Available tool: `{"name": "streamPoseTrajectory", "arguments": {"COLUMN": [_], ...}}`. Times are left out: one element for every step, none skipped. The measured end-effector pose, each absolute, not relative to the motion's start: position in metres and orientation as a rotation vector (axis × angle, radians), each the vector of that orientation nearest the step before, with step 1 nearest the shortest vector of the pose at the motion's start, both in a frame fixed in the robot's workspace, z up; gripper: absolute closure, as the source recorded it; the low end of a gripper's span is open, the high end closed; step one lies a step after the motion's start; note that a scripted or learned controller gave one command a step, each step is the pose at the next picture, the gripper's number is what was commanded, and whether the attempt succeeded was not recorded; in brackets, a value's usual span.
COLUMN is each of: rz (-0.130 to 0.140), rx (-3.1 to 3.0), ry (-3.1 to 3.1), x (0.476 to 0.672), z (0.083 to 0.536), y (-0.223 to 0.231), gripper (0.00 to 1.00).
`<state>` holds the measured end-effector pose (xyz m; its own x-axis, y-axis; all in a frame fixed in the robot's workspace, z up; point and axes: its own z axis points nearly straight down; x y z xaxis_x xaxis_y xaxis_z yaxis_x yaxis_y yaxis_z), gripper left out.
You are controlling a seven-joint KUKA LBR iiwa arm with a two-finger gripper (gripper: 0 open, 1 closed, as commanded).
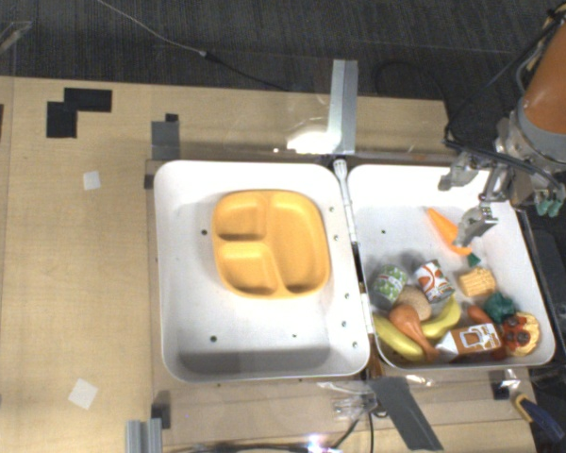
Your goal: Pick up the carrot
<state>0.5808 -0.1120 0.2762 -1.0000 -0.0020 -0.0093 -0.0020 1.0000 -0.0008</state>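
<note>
Approach step: pincer (478, 223) hovered at carrot's (441, 226) 3 o'clock, finger state could not tell. Next: descend, straddle carrot.

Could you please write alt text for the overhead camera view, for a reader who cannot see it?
The robot's hand hovers over an orange carrot in the right bin, above a pile of toy food. The left bin holds a yellow divided plate.
</note>
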Motion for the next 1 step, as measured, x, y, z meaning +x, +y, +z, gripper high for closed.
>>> {"name": "streamPoseTrajectory", "arguments": {"rz": [0.002], "rx": [0.059], "ry": [3.142], "x": [0.5945], "z": [0.1417], "y": [-0.1473], "gripper": [0.0]}}
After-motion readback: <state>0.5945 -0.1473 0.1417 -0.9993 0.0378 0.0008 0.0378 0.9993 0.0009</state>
